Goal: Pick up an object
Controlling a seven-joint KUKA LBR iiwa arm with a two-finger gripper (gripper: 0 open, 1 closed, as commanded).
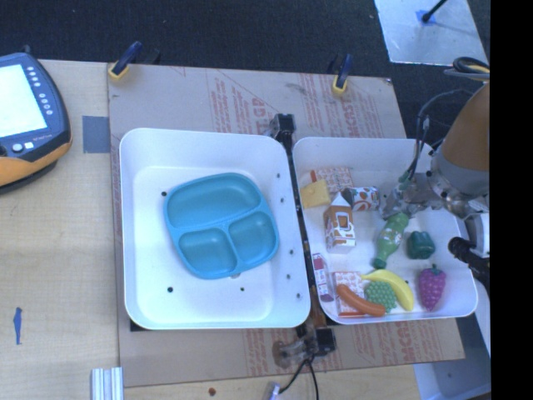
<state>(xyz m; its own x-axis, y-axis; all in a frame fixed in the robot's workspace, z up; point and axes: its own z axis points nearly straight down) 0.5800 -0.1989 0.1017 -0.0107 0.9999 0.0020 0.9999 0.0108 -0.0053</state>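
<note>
Whether our jaws are parted or closed we cannot tell; the gripper sits at the right of the frame, over the upper part of the right bin, just above the green bottle. Nothing is visibly held. The bottle lies tilted at the bin's middle right, with the green pepper just beside it and the purple grapes below. We judge the bottle the nearest target. To do this well, we should centre over its body, turn the jaws across its narrow width, keep clear of the pepper, then descend straight. The blue tray rests in the left bin
</note>
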